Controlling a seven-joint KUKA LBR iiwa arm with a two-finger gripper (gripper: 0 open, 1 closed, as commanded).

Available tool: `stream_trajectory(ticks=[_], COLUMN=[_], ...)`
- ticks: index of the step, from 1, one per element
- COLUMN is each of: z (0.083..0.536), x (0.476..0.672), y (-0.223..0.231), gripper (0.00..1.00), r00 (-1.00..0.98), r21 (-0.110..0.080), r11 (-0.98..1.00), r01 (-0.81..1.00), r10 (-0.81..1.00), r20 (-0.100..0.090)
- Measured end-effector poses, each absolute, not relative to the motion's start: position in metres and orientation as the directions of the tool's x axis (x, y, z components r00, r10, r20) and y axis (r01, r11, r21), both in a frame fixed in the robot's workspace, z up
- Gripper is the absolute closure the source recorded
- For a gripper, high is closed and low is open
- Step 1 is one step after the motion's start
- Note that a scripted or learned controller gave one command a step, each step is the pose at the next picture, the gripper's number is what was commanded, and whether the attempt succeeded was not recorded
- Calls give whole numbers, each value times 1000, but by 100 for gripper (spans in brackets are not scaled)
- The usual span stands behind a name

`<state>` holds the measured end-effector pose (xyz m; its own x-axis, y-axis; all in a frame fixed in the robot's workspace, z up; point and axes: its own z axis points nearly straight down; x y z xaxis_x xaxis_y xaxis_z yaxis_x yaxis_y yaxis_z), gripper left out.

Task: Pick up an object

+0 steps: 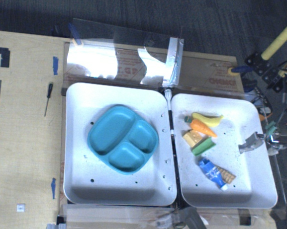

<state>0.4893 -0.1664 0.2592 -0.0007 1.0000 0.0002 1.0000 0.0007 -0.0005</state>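
We see two white bins side by side on the light wood surface (pixel 20 150). The left bin (pixel 73 180) holds a blue plate (pixel 124 138) with three sections, sitting in the middle. The right bin (pixel 256 191) holds a small bunch of toys on its left side. At the top is a yellow banana (pixel 209 118), and an orange carrot (pixel 203 127) lies just under it, touching it. Below those are a tan block (pixel 192 137) and a green piece (pixel 203 146), close together. A bit lower, apart from them, lies a blue packet (pixel 212 173) with a brown end. The claw (pixel 251 142) comes in from the right and sits over the right side of the right bin, near its edge. It is well apart from the toys. We see a grey metal piece pointing down and left toward the bin floor. We cannot tell how the claw is set, and we see nothing in it. Dark parts and cables of the arm (pixel 276 133) sit just behind it, at the right edge.
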Motion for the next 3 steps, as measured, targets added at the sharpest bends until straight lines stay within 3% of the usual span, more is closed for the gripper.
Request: stream_trajectory(ticks=[1,2,3], z=[193,99,108], x=[494,495,495], y=[-91,-92,-93], gripper=[0,0,100], r00=[-42,-83,-82], r21=[-6,14,14], r11=[42,83,82], r01=[999,996,997], r10=[999,997,997], r20=[3,-3,-4])
